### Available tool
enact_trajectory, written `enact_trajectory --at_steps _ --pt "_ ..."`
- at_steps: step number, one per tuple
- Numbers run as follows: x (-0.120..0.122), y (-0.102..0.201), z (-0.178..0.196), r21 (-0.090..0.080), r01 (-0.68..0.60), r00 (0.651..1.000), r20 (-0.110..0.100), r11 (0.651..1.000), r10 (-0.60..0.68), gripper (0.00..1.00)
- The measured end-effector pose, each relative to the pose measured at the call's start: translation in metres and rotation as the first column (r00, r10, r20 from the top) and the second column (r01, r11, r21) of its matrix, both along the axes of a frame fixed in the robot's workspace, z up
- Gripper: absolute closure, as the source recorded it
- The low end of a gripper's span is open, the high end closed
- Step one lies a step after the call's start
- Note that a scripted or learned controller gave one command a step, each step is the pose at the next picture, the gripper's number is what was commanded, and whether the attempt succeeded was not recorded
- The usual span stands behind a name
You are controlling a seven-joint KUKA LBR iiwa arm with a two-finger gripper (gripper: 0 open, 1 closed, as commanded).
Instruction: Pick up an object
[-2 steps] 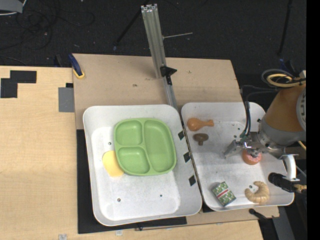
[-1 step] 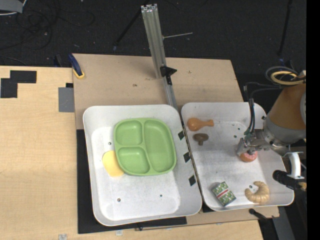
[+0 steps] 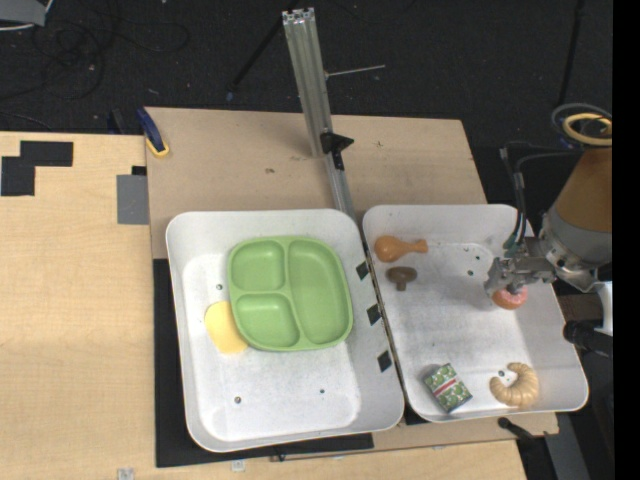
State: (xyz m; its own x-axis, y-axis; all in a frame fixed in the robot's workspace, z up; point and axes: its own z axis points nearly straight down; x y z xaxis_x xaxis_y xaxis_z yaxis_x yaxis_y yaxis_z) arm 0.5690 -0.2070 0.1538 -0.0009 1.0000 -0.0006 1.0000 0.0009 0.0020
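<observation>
My gripper (image 3: 508, 280) hangs low over the right side of the right bin (image 3: 450, 313), reaching in from the right. A small pink and red object (image 3: 511, 298) lies directly under its tip, partly covered by it. I cannot tell whether the object is gripped or simply lying on the bin floor. An orange drumstick-shaped piece (image 3: 399, 247) and a small brown piece (image 3: 401, 277) sit at the bin's upper left. A green box (image 3: 446, 387) and a tan croissant (image 3: 516, 383) lie near its front edge.
The left bin (image 3: 270, 398) holds a green divided plate (image 3: 290, 293) with a yellow object (image 3: 224, 328) tucked against its left edge. A metal post (image 3: 312, 98) rises behind the bins. The middle floor of the right bin is bare.
</observation>
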Motion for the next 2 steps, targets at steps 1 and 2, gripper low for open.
enact_trajectory --at_steps 1,2 --pt "0.003 0.001 0.063 -0.001 -0.001 1.0 0.002 1.0 0.001 1.0" --pt "0.003 0.01 0.111 0.0 -0.002 1.0 0.001 1.0 0.002 1.0"
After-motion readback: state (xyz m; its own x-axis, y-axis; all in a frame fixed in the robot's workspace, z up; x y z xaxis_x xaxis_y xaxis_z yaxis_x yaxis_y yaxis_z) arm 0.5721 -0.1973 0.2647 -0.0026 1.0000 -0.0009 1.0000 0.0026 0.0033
